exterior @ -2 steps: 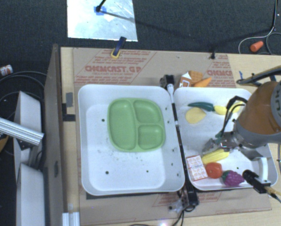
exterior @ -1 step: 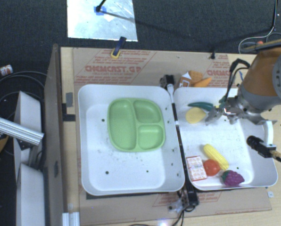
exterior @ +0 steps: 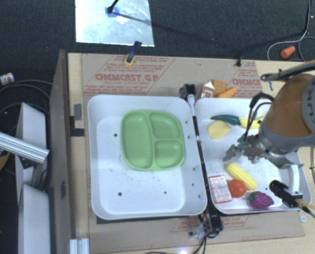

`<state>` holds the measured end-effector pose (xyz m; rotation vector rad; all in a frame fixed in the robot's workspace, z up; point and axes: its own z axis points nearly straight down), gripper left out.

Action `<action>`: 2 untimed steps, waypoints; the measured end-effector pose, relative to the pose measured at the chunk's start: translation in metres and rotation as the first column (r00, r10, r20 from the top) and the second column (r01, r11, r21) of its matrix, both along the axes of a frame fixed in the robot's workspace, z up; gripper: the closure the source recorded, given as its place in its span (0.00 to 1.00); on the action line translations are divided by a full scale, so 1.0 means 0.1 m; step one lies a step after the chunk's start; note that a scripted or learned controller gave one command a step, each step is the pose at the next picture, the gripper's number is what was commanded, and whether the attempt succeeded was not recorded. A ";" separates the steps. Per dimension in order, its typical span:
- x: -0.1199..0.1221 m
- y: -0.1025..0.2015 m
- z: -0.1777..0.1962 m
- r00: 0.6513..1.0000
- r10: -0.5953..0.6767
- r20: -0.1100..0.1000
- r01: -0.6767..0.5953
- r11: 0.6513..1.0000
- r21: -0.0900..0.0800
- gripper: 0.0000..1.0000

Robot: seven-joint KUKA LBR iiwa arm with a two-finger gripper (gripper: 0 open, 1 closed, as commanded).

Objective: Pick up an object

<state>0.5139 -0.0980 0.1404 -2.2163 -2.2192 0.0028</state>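
Hovering low in right bin (exterior: 305, 187), end effector (exterior: 241, 150) near corn (exterior: 242, 175); finger state unclear. Nothing visibly held; pick remains undone.

Glossy green plastic plate (exterior: 151, 140)

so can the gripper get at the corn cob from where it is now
Probably yes. The gripper hangs just above the corn cob in the right bin; the tomato touching the cob's lower side could crowd a finger.
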 end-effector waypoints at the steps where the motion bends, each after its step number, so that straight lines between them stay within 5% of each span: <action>1: -0.03 -0.11 -0.59 1.000 -0.002 0.005 0.002 1.000 -0.002 0.00; 2: -0.01 -0.09 -0.45 1.000 0.002 0.011 -0.002 1.000 -0.002 1.00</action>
